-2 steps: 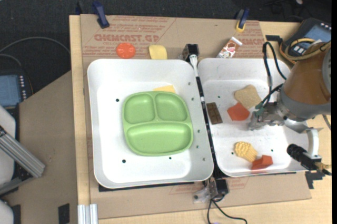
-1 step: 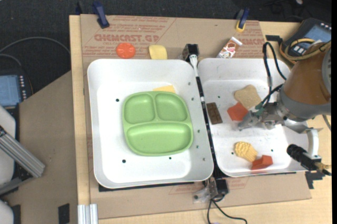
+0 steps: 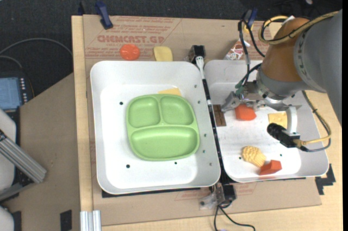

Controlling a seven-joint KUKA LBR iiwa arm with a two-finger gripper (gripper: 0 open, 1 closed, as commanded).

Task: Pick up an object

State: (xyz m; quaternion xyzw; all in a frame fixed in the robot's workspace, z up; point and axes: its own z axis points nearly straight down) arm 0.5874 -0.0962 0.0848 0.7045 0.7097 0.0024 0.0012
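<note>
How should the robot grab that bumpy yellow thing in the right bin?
Probably from straight above, pinching the bumpy yellow piece across its narrower middle. It lies flat on the right bin floor, its long side slanting toward the red block that touches its lower right end, so the gripper should close clear of that end.

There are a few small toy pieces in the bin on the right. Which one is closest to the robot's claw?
The orange block, just below the gripper. The yellow ridged piece and the red block lie apart near the bin's front edge.
</note>
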